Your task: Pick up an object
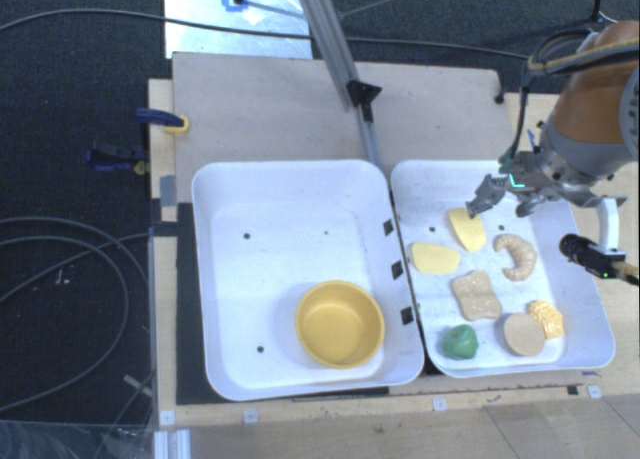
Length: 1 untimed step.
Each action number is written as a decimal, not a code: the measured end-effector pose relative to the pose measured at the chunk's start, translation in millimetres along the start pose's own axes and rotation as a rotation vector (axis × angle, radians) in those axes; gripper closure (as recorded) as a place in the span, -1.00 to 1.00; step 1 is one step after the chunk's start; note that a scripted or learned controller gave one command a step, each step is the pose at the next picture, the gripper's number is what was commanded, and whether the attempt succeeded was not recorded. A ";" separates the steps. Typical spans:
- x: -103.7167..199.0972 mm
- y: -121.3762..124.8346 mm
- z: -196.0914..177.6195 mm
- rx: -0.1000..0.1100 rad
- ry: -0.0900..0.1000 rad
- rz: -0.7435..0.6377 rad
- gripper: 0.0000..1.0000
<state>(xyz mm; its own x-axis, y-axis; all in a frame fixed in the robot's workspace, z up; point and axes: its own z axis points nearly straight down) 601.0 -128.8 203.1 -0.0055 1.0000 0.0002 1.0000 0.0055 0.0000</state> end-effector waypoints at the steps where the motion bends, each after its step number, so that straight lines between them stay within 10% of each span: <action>1: 0.0 0.6 -0.9 -0.002 0.000 0.000 -1.00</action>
<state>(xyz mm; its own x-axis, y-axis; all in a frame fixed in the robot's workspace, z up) 601.6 -128.9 204.0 -0.0058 1.0000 -0.0002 1.0000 0.0058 0.0020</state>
